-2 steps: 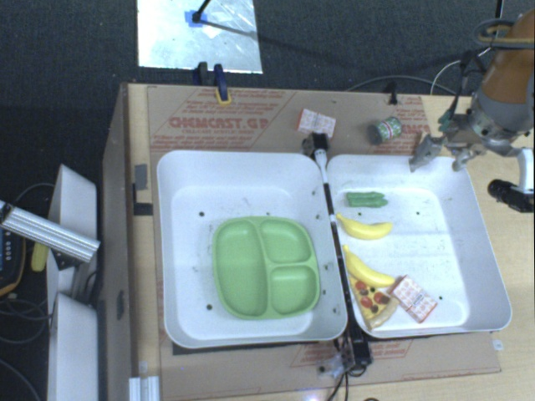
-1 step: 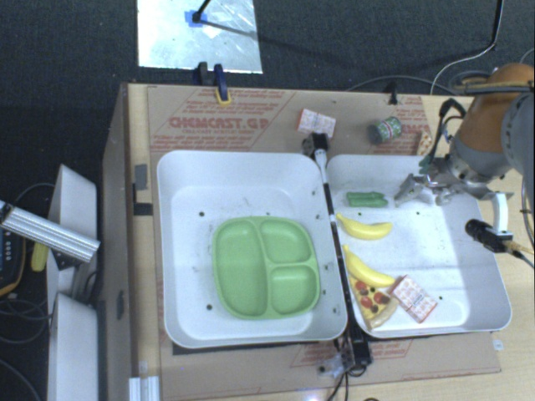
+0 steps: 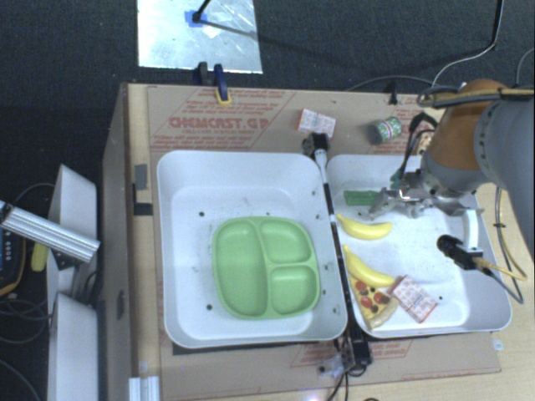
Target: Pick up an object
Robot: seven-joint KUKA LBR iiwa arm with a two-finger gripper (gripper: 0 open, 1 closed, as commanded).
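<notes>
The brown board [image 3: 251, 111] that covers the bench under the two bins carries red printed lettering along its far edge; it appears to read "CHEMCAST GP". More red print runs along the board's near edge and around its border, too small to read.

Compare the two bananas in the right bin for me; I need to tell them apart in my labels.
The upper banana lies nearly level and alone near the bin's left wall, just below the gripper. The lower banana slants down to the right and touches the pizza slice. The lower one looks a bit longer. Both are yellow, curved and lie in the right bin.
</notes>
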